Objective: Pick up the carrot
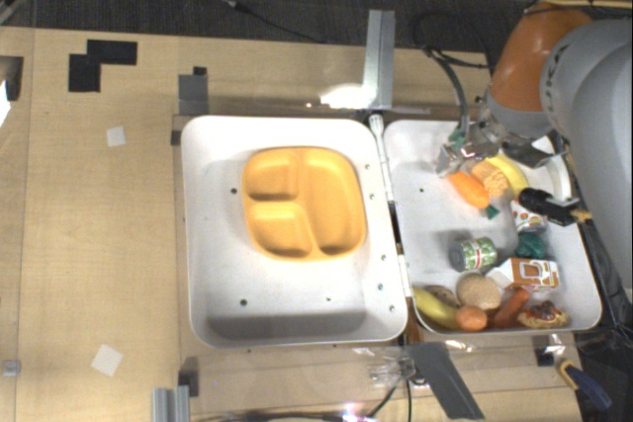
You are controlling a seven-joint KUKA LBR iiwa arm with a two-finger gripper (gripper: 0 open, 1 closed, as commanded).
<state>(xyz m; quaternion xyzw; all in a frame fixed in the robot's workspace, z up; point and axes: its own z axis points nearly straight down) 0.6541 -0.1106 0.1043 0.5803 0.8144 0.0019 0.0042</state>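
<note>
gripper (463, 153) poised in the right bin (425, 212), whether open or shut cannot be told; nothing seen in its grasp. carrot (471, 189) lies just below it, beside a yellow toy (497, 175). best approach: descend straddling the carrot's narrow width, clear of that neighbour.

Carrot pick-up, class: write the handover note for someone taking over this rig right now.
Gripper: low over the back of the right bin, just beside the carrot; finger state unclear.
Carrot: lying in the right bin, next to a yellow item, not lifted.
Yellow divided plate: in the left bin.
Done: the approach only.
Left: close on the carrot and lift it.
</note>
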